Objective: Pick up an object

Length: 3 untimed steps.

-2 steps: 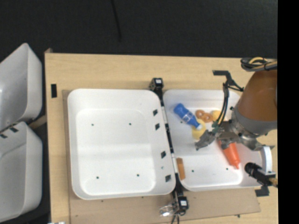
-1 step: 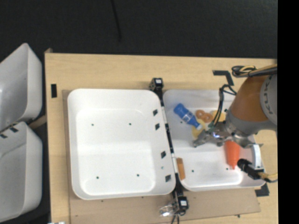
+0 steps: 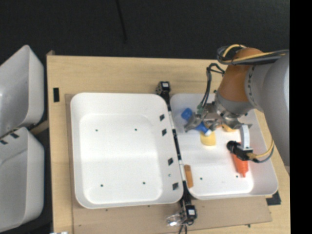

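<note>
My gripper (image 3: 202, 123) hangs low over the far left part of the right bin (image 3: 219, 184), under the orange wrist band. A blue object (image 3: 187, 114) lies just left of it, and a second small blue piece (image 3: 205, 130) shows right at the gripper's tip. Just below the gripper sits a pale yellow object (image 3: 208, 139), touching or nearly touching that blue piece. An orange-red object (image 3: 241, 165) lies toward the bin's right side. I cannot see whether anything is between the fingers.
A brown block (image 3: 188, 175) rests at the right bin's left rim, near the divide. The left bin (image 3: 78, 130) sits beside it on the wooden bench (image 3: 122, 74). White housings (image 3: 17, 130) stand off the bench's left edge.
</note>
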### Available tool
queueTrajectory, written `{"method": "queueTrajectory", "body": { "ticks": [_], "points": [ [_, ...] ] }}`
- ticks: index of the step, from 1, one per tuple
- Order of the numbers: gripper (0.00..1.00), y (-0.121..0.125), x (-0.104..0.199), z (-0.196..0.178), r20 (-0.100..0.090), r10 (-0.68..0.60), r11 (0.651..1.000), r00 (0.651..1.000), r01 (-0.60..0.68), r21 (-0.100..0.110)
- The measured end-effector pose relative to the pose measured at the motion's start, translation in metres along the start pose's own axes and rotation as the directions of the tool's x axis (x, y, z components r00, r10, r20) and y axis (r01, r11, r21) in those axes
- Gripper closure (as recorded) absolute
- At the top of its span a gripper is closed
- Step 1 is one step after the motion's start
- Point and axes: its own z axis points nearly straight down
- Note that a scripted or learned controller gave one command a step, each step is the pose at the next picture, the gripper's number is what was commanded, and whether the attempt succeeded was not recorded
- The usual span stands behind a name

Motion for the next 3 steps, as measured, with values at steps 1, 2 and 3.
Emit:
{"method": "queueTrajectory", "body": {
  "ticks": [1, 2, 3],
  "points": [
    [1.0, -0.003, -0.004, -0.01, 0.0, 0.006, 1.0, 1.0, -0.006, 0.005],
    [1.0, 0.017, 0.066, -0.106, -0.001, -0.001, 1.0, 1.0, 0.001, -0.005],
    [1.0, 0.033, 0.106, -0.139, -0.001, 0.0, 1.0, 1.0, 0.0, 0.001]
  ]
}}
